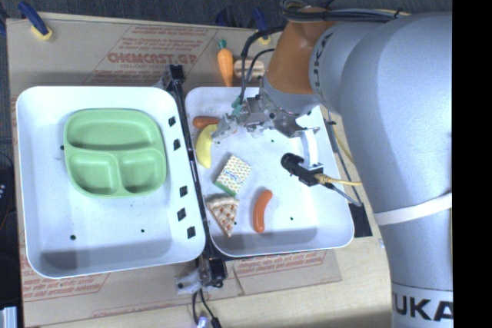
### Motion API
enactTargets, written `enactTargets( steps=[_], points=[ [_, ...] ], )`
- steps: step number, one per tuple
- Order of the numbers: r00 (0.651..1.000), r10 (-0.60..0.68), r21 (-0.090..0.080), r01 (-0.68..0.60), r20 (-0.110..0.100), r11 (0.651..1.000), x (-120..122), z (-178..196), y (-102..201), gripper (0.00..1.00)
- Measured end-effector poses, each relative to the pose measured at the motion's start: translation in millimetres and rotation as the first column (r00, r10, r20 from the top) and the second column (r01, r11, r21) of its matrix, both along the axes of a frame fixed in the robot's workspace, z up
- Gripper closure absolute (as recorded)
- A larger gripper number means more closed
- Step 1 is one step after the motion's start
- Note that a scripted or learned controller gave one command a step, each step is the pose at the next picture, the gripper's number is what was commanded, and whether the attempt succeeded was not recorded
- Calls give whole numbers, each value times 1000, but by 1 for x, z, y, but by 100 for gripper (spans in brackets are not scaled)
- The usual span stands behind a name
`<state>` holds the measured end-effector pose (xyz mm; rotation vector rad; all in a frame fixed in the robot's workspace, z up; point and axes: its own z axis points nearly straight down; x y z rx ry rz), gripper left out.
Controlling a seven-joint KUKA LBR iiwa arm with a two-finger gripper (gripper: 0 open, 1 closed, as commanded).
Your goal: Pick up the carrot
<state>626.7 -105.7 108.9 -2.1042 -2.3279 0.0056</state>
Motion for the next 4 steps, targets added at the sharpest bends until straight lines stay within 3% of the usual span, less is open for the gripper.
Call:
enactTargets(
  steps=[1, 2, 3, 4],
  points=[
    [962, 274, 0, -274, 4, 962, 30, -17, -19, 0],
    [961, 276, -1, -276, 4, 961, 31, -6, -19, 100],
    [997, 74, -1, -74, 4, 997, 30, 98, -5, 100],
    [980, -200, 0, 200, -1, 980, 8, 122, 45, 100]
  ],
)
